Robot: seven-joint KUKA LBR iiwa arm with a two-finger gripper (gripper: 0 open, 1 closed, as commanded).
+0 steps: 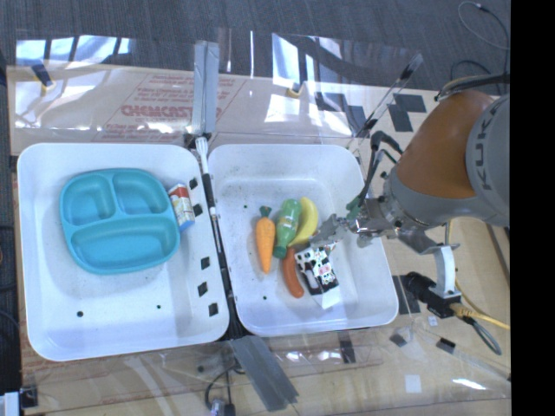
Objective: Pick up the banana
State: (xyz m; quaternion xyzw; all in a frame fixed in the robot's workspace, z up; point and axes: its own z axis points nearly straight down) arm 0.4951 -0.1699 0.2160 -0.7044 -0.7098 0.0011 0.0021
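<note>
Resting in the right bin [260, 159], the banana [306, 220] lies just left of the gripper [334, 230], against a green vegetable [287, 226]. Gripper opening cannot be determined; nothing appears held. Grasp and lift remain outstanding.

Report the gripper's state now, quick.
Gripper: over the right bin, just right of the banana; open or closed cannot be told, and nothing is seen in its grasp.
</note>
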